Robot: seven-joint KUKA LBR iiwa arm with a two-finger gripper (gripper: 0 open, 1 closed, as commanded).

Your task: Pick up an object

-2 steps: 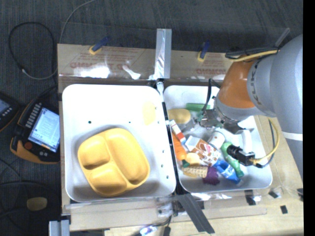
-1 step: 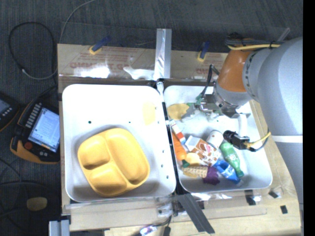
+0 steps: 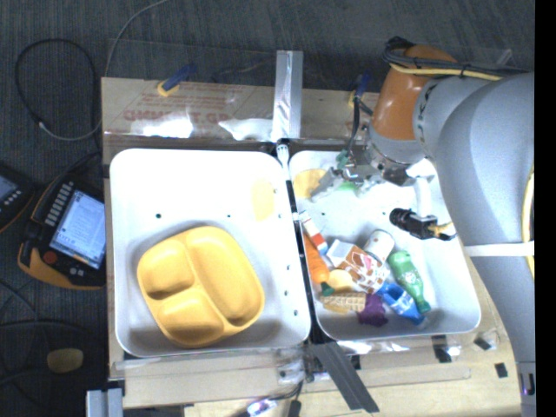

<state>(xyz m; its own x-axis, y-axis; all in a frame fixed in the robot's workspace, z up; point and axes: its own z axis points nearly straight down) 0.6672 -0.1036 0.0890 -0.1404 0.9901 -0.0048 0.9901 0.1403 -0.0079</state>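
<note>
**Ana:** Describe the scene from above, please.

**Ben:** Two shallow white bins sit side by side on a counter [image 3: 200, 102]. The left bin [image 3: 148, 168] holds a yellow divided tray [image 3: 200, 285]. The right bin [image 3: 452, 311] holds a heap of small things along its near side: a green bottle [image 3: 408, 281], an orange carrot-like piece [image 3: 314, 263], a waffle-patterned piece [image 3: 345, 302], something purple [image 3: 373, 311] and a blue wrapper [image 3: 398, 301]. A pale yellow object [image 3: 307, 182] lies apart from them, at the far left corner of that bin.

**Ana:** Where is the arm?

**Ben:** The grey arm [image 3: 486, 137] reaches in from the right. Its gripper [image 3: 352, 174] hangs low over the far end of the right bin, just beside the yellow object.

**Ana:** Is it holding anything?

**Ben:** The view is too blurred there; I cannot tell how the gripper is set, and I see nothing clearly held.

**Ana:** How should the pick be done well?

**Ben:** My judgement: the yellow object is the nearest, least crowded target. Centre over it, keep clear of the bin wall beside it, descend straight, close firmly, then lift slowly to check the hold.
</note>
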